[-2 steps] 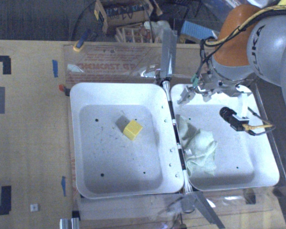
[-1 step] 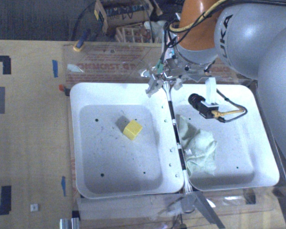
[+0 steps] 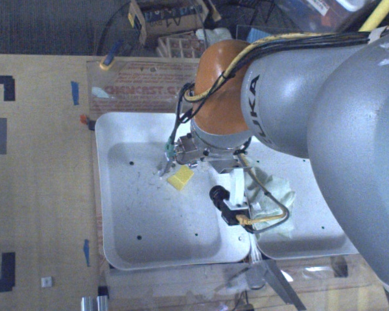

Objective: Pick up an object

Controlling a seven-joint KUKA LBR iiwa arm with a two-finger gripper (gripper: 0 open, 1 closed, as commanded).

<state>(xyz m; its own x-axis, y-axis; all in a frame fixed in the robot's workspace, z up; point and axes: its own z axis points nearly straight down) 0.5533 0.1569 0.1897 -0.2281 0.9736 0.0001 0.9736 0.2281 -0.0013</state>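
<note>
Camera view was taken from above the bench [image 3: 39, 193], and nearest the lens the front rim of the left white bin [image 3: 162, 254] was seen, its floor bare apart from a few dark specks. To the right, in the neighbouring bin [image 3: 311, 241], a crumpled pale cloth [image 3: 272, 196] was seen beside a black fitting and a yellow cable loop hung from the arm [image 3: 298, 102].

Farther in, a small yellow block [image 3: 180, 177] lay flat on the floor of the left bin, toward its right side. The pincer [image 3: 168, 162] was found low over the bin, just beside the block's upper left corner; whether its tips touched the block could not be made out. Nothing was seen clamped in it, and its state, open or closed, could not be told at this size and angle.

The step in hand was judged to be the approach to a grasp. For it to be done well, the pincer would need to be centred over the block rather than left at its corner, and lowered squarely so that the block was straddled and not nudged aside.

Beyond the bins, a clear tray with printed card and a cluttered floor were seen.
</note>
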